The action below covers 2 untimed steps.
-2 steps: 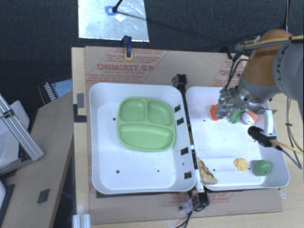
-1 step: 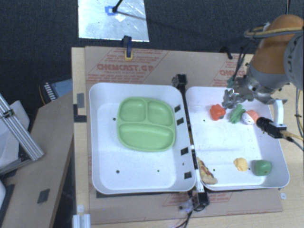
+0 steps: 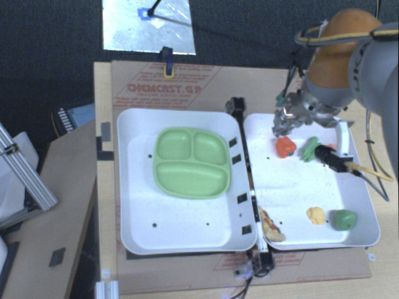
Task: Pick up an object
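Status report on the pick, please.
Gripper low over right bin, just above red piece. Nothing visibly held. Green piece close beside.

Red printed lettering is seen on the brown cardboard sheet (image 3: pixel 187 83) under the bins; it appears to read "CHEMCAST GP", the last letters being unclear. Fainter red print near the sheet's front edge cannot be read.
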Available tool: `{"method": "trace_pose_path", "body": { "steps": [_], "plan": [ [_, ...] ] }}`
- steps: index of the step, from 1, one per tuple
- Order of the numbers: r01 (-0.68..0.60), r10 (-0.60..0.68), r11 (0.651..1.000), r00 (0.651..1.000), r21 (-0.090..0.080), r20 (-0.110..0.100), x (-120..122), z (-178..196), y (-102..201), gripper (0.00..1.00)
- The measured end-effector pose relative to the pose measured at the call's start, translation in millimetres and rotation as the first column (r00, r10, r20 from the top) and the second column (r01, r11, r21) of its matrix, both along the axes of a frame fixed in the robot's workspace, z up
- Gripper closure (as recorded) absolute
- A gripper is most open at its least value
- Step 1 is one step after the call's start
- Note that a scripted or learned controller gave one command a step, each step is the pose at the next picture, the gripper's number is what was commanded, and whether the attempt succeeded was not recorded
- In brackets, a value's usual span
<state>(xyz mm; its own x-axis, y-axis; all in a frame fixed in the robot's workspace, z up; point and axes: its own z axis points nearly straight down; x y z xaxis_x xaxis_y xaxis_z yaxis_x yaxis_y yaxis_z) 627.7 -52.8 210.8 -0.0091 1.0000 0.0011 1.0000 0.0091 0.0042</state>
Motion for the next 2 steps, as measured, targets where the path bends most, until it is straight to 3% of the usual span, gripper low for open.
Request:
{"method": "trace_pose_path", "body": {
  "steps": [2],
  "plan": [
    [-0.001, 0.001, 1.0, 1.0, 0.002, -0.002, 17, -8, 118, 1.0]
  ]
}}
